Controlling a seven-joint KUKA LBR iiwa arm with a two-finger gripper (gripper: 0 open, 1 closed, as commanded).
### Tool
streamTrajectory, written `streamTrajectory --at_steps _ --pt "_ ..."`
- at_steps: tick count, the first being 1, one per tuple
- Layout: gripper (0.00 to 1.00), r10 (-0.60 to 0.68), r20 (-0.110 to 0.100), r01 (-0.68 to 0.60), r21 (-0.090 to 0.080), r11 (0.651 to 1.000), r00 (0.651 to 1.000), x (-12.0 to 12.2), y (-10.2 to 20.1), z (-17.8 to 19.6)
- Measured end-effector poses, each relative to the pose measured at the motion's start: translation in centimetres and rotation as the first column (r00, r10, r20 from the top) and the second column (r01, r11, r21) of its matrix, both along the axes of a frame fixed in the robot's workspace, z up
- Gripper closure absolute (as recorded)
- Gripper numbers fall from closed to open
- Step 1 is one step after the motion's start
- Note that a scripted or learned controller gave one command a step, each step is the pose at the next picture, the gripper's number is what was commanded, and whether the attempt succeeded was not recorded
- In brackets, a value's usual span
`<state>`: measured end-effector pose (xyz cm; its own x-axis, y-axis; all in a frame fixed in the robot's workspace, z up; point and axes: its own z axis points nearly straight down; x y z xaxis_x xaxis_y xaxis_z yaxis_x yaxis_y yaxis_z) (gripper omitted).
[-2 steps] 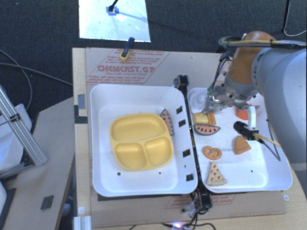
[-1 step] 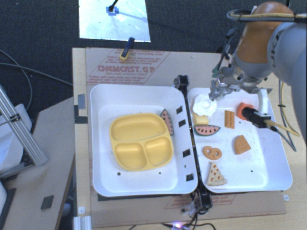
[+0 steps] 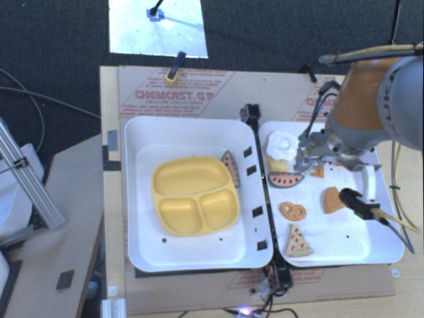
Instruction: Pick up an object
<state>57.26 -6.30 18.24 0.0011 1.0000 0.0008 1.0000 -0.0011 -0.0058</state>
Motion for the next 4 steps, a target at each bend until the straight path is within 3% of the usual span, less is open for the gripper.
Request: streamTrajectory --at_steps 1,2,3,4 --pt "0.0 0.002 0.006 -0.002 -0.001 1.0 1.0 0.3 0.1 0.2" --pt "0.0 0.006 0.002 -0.006 0.001 1.0 1.0 -4.9 3.1 0.1" --pt "0.0 -0.002 0.004 0.002 -0.002 1.0 1.0 -2.9 -2.8 -10.3" --pt "0.0 0.007 0.022 -0.007 -0.002 1.0 1.0 -1.5 -1.4 4.3"
